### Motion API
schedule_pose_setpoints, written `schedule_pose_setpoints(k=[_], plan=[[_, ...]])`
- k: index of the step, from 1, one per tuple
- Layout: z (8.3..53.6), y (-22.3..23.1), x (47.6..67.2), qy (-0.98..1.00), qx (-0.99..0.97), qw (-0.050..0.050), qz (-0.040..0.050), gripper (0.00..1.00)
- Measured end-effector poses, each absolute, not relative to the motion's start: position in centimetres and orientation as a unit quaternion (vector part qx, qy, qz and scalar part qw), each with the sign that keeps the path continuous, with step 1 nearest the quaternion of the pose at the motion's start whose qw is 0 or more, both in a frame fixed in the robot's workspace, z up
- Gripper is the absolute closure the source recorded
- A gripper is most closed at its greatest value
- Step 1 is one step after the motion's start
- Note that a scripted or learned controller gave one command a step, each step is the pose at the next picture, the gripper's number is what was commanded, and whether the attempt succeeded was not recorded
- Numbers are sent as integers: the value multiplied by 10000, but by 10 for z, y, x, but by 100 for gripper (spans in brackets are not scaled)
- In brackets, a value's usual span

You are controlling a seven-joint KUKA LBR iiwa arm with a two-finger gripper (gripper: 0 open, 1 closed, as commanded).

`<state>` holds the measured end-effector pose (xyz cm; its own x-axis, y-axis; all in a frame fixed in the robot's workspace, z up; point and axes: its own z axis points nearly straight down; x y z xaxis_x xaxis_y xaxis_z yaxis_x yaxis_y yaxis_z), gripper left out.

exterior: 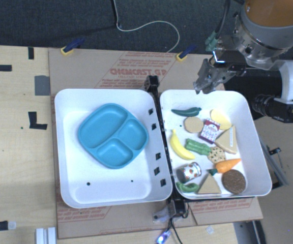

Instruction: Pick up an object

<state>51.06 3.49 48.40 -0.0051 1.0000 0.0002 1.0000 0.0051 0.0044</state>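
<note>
My gripper (203, 88) hangs above the far rim of the right bin (253, 136), fingers pointing down with nothing between them. Below it in that bin lie a dark green pepper (186, 111), a tan round cookie (192, 124), a yellow wedge (221, 118), a purple-and-white packet (209, 131), a banana (179, 145), a green pod (198, 147), a carrot (227, 165), a brown round cookie (234, 181) and a small can (189, 173).
The left bin (70, 177) holds a blue divided plate (113, 134). A row of black clips (158, 136) runs along the seam between the bins. A white cable (146, 25) loops on the dark surface behind the cardboard.
</note>
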Motion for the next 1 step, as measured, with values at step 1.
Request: schedule_pose_setpoints(k=[1], plan=[[399,32,482,7070,7072,-33,-44,100]])
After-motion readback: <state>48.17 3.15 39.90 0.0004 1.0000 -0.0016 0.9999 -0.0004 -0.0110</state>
